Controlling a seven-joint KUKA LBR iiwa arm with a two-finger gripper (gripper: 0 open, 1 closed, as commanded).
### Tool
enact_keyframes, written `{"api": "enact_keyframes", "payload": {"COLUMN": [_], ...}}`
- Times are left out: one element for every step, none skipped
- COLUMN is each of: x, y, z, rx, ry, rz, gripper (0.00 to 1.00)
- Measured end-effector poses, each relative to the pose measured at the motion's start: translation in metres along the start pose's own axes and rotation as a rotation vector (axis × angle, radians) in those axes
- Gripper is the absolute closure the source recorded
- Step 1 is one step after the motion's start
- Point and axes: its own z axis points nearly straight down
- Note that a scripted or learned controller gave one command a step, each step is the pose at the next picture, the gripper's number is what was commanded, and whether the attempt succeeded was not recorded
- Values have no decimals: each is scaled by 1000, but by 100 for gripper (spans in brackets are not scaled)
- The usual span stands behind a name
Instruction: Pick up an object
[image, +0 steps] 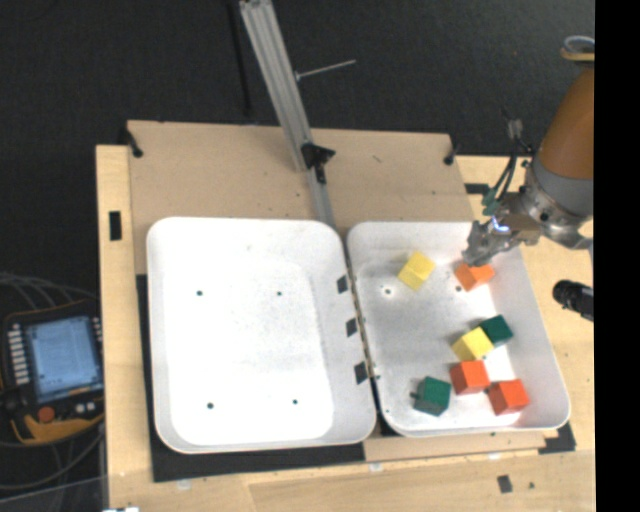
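Fingers of the gripper (487, 246) blur together just above the orange block (474, 274) near the right bin's (540, 330) far rim, so I cannot tell whether they are spread, closed or touching it, and an off-centre descent could nudge it toward the nearby yellow block (417, 270).

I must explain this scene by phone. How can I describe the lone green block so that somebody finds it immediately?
Look at the right bin, the one holding all the blocks. Go to its near edge, towards the middle divider: the green block sits there alone. The other green block touches a yellow block in a cluster; this one touches nothing.
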Motion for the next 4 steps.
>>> {"api": "enact_keyframes", "payload": {"x": [47, 101, 144, 198], "y": [4, -7, -20, -17], "z": [3, 18, 24, 22], "rx": [5, 6, 6, 5], "ry": [1, 2, 1, 3], "rz": [-3, -4, -3, -6], "gripper": [100, 100, 100, 100]}}
